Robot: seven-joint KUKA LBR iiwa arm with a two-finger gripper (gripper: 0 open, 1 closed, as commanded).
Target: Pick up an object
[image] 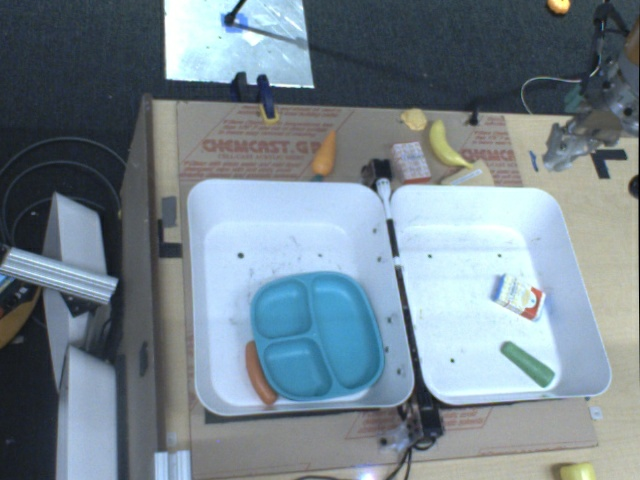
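- Camera view: the small red-and-white carton is lying near the right white bin's right wall, seeming light and crushable, so I'd be grasping its long sides.
- The gripper is hanging beyond that bin's far right corner; open or closed, I cannot tell.

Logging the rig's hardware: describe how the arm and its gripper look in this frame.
At the camera view's upper right edge sits a pale grey metallic gripper assembly, blocky and partly cut off by the frame. A thin light cable loops beside it, and a dark strip lies close by. Finer markings are too blurred to read.
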